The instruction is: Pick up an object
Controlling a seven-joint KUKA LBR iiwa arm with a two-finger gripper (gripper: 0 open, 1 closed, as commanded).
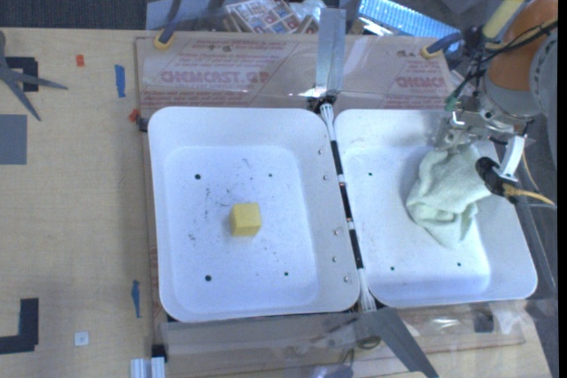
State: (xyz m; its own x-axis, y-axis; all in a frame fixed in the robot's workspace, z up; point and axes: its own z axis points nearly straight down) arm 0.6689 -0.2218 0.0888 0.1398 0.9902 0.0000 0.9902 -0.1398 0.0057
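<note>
Camera view has the gripper (469,137) low at the cloth's (446,195) 1 o'clock edge in the right bin (390,270), its opening impossible to tell, so the grasp step seems underway; next comes closing on a fold and lifting.

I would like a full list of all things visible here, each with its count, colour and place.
white bins: two, white, side by side on the bench.
yellow block: one, yellow, near the middle of the left bin.
cloth: one, pale greenish white, crumpled in the right bin's right half.
clear panels: two, transparent with red lettering, standing behind the bins.
blue tape marks: two, blue, on the bench left of the bins.
arm: one, grey with an orange band, at the right.
gripper: one, metallic, just above the cloth.
</note>
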